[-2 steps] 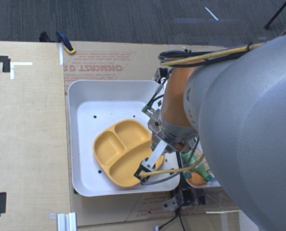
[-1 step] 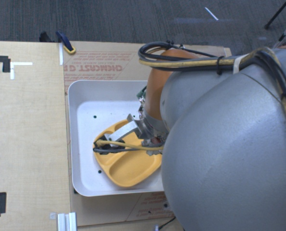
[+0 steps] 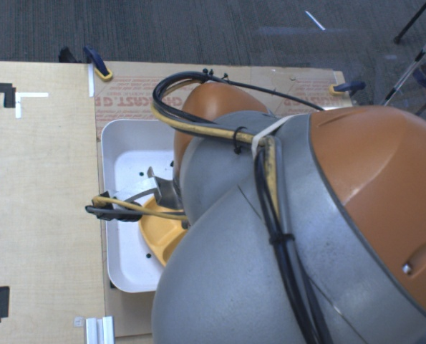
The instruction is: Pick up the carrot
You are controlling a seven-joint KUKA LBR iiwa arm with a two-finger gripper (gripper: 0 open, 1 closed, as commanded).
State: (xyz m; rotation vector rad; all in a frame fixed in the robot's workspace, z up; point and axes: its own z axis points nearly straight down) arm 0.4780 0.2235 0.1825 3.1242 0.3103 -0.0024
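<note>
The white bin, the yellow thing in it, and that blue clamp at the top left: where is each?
white bin [image 3: 130, 156]: camera view, bare floor near its upper left corner.
yellow thing [image 3: 159, 231]: camera view, its visible left part.
blue clamp [image 3: 98, 63]: camera view, its handle.

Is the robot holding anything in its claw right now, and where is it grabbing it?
It cannot be told. The arm covers most of the white bin, hiding the gripper's tip. A yellow-orange thing lies in the bin beneath it.
</note>
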